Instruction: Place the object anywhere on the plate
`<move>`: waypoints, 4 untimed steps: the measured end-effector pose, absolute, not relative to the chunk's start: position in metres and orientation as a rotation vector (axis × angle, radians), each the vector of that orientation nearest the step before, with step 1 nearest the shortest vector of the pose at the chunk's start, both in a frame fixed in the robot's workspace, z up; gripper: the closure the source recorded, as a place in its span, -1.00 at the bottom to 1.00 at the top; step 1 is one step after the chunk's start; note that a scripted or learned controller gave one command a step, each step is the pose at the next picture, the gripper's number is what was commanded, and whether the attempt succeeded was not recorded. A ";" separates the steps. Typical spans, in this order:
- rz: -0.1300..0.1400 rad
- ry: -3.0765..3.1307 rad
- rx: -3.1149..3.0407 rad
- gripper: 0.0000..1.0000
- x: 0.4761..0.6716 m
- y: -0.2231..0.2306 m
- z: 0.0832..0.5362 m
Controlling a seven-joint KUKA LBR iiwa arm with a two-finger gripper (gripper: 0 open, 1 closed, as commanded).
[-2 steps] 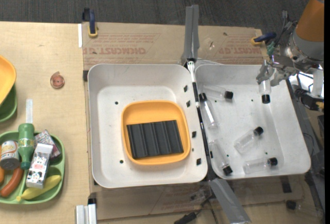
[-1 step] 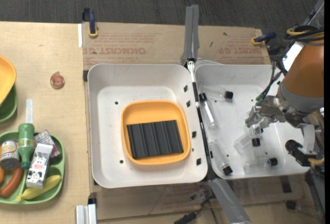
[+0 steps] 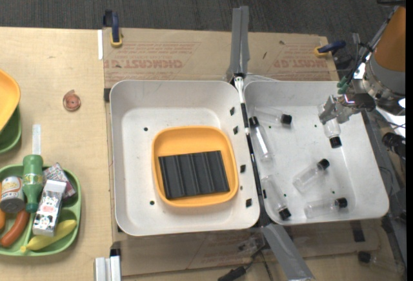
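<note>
Little clear bottles: six of them are lying in the right bin (image 3: 377, 202), each with a black cap.
Bottle by the jaws (image 3: 333, 130): it is sitting just under the tip of the arm, near the top right of that bin, with its cap pointing down the picture.
Other bottles: one (image 3: 273, 117) is lying near the top left of the bin, a long thin one (image 3: 260, 141) is lying along the left wall, one (image 3: 308, 176) is tilting in the middle, and two (image 3: 321, 208) (image 3: 276, 202) are resting near the bottom edge.
Plate (image 3: 193, 137): the orange plate is sitting in the middle of the left bin (image 3: 129, 118), well apart from all the bottles.
Dark ridged block (image 3: 193, 174): it is lying flat on the plate and covering most of it.
Arm (image 3: 391, 47): it is reaching in from the right, its orange part is showing at the edge, and it is bending down over the top right corner of the right bin.
Jaws: they are pointing down and to the left, right above the bottle there; they are too small and blurry to tell if they are clenched or released, or if they are touching that bottle.
Table (image 3: 51, 60): it is carrying both bins on a brown cardboard sheet (image 3: 174, 57).
Green tray (image 3: 68, 225): it is sitting on the table's left side and holding toy food.
</note>
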State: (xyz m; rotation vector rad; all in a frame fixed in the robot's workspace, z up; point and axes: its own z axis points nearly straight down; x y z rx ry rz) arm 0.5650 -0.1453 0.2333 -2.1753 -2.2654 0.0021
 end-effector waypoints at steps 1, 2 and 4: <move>0.002 -2.343 -2.095 1.00 0.659 -0.196 0.284; 0.002 -2.623 -1.734 1.00 0.659 -0.221 0.296; 0.000 -3.013 -0.904 1.00 0.657 -0.222 0.359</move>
